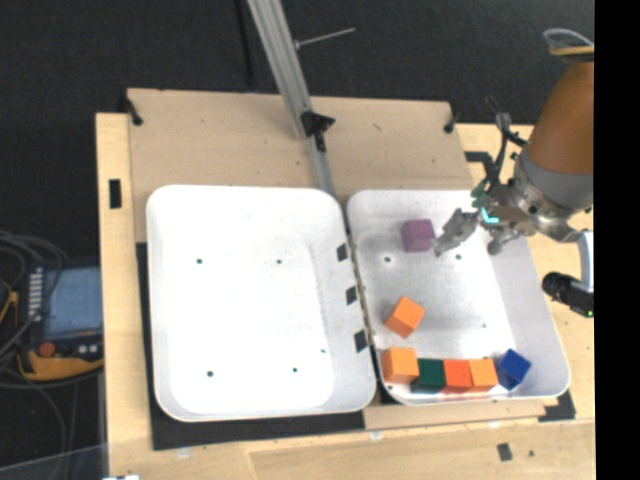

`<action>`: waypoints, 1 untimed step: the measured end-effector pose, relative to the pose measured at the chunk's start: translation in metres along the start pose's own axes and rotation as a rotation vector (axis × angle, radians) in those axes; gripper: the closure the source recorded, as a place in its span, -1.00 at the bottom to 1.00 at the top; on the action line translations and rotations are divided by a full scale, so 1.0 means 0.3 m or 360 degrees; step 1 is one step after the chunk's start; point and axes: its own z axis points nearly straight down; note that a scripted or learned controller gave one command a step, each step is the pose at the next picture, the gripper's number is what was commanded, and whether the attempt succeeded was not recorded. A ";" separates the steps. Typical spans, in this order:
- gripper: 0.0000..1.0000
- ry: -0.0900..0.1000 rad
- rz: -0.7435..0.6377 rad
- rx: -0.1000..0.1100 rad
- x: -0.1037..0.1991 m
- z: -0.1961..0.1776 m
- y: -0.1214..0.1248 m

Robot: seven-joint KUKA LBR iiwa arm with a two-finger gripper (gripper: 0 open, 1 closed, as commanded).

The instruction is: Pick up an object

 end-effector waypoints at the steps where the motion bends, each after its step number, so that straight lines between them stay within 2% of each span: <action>1: -1.00 -0.0001 0.0002 -0.0007 0.000 -0.007 0.003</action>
